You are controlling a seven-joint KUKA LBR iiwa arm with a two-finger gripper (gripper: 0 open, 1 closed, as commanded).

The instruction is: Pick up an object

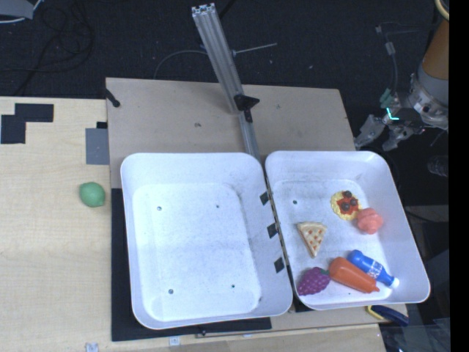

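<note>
Left to right: green ball (pixel 92 194) sits alone on the desk (pixel 44 218), well apart from both bins, looks small, round, likely to roll. Left bin (pixel 192 240) is shallow white plastic with rounded walls, sitting on a black mat. Grey metal rail (pixel 223 64) slants down from the top to the seam between the bins. Right bin (pixel 322 169) holds all the pickable toys, clustered in its near right half: purple grapes (pixel 314 280) near the front-left corner, bumpy, probably light hollow plastic, best pinched across the cluster's narrow width; pizza slice (pixel 313 237) lying flat just above it, thin and low, hard to get under, edges are the only hold; orange carrot (pixel 353 275) touching or almost touching the grapes, tapered and smooth, could slip, so take it across the thick middle; blue bottle (pixel 371 267) lying on its side tight against the carrot, so crowded for fingers; round yellow-red toy (pixel 344 204) and pink ball-like piece (pixel 368 221) just beside each other farther back, the pink one roundish, may squirt out of a pinch. All judged light, rigid, not fragile. Bin floor is smooth, things may slide when nudged. End effector (pixel 383 129) hangs outside the right bin past its far right corner, over dark floor, nothing between its fingers, which look spread apart though small and dim. Plenty of free room in the bin's far half for an approach.
</note>
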